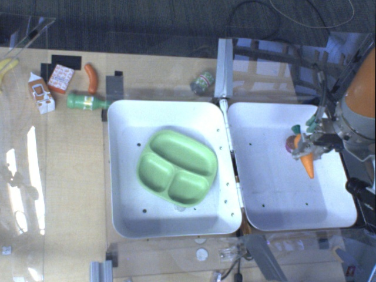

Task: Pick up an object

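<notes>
The arm reaches over the right bin [329, 216] from the desk's right edge, and the gripper [309, 144] hangs low over that bin's upper right part, close to its right wall. Right at it sits a toy carrot [308, 167]: an orange cone whose bare tip juts out below the gripper toward the near edge of the desk, while the thick end with green leaves [297, 129] lies toward the far edge, partly under the metal. Its long axis thus runs roughly far to near, tilted slightly to the right at the tip. A small reddish piece [290, 144] lies touching or just beside the carrot's thick end; what it is cannot be told.

Whether the gripper is parted or clamped on the carrot cannot be told, since its own body hides the contact.

The risks, as a judgement: the carrot tapers, so a pinch near the narrow half could squeeze it out along its axis. A grip placed at the crowded thick end could catch the reddish piece too, or nudge both aside. The nearby bin wall leaves little room for correction.

In the left bin [126, 216] lies a green divided tray [177, 167], well apart.
</notes>
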Tool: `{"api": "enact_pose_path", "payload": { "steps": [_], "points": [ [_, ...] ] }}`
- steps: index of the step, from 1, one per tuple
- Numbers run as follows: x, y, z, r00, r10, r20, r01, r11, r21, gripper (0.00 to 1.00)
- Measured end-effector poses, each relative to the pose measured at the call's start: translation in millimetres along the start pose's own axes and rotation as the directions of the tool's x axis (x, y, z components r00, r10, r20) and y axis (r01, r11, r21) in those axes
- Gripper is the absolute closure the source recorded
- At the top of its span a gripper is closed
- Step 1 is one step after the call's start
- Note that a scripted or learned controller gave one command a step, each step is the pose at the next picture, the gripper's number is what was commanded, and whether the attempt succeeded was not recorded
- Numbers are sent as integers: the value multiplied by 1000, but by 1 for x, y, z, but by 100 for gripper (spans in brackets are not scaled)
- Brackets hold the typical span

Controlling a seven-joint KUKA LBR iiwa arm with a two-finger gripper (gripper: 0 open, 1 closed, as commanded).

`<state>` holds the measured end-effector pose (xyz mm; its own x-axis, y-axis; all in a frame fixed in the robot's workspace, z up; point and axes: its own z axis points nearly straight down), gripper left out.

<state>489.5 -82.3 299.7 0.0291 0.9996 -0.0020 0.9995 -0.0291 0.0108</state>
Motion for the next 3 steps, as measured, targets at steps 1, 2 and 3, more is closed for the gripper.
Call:
{"api": "enact_pose_path", "payload": {
  "steps": [1,2,3],
  "points": [
    [-3,0,0,984,-181,0,181,984,2,100],
    [0,0,2,995,95,0,-95,995,1,100],
    [-10,-1,6,1000,-2,-1,2,1000,3,100]
  ]
}}
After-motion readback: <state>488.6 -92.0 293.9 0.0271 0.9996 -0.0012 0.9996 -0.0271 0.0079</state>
